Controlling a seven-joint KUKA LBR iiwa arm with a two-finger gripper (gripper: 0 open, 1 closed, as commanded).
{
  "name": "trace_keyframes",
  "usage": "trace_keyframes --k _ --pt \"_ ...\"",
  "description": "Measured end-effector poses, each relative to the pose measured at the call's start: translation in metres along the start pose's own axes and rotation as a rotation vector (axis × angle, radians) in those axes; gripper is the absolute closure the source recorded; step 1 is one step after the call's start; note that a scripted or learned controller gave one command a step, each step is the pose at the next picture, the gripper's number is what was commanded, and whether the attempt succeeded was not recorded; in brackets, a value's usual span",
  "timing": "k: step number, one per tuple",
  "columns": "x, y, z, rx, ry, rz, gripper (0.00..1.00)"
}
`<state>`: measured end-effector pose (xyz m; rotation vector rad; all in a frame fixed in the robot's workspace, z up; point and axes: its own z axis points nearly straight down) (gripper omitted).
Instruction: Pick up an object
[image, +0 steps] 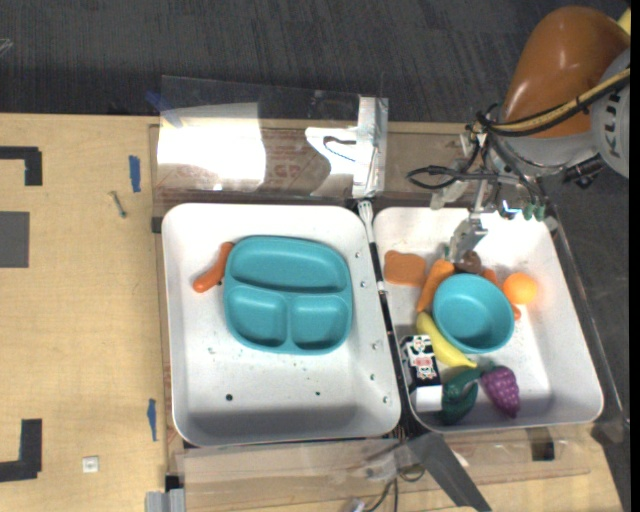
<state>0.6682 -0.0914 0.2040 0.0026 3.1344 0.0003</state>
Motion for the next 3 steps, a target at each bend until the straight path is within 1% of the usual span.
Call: trace_keyframes --k 1,2,3 --pt "0.104 -0.03 0.098 0.0 0.01 0.077 0.0" --pt "0.084 -0.015 0.109 0.014 -0.008 0.061 0.0" --pt "0.123 -0.019 0.112 0.007 -0.007 0.054 0.0"
